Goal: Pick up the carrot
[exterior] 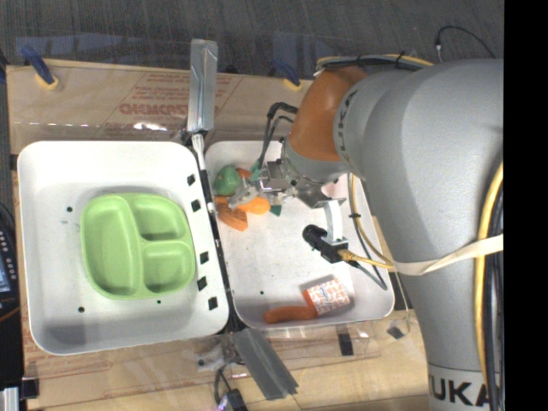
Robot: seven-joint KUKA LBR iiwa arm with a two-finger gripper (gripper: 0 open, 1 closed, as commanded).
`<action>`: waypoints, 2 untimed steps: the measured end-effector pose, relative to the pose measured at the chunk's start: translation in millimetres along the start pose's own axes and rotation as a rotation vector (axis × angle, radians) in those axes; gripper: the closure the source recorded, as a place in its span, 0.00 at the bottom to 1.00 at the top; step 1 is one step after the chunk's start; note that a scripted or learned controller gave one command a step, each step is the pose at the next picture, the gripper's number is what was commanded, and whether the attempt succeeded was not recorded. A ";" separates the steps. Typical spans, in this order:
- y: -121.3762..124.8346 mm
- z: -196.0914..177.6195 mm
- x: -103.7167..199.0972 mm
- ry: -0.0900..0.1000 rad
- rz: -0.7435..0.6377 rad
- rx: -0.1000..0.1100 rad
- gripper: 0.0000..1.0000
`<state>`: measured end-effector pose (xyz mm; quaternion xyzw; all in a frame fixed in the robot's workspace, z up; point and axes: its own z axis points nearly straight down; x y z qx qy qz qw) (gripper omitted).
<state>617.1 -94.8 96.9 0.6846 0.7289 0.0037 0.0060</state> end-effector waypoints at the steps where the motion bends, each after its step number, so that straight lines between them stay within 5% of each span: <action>1: -3.2 -2.9 0.6 0.002 -0.003 0.012 1.00; 2: 34.3 -66.5 98.2 0.004 0.027 0.010 1.00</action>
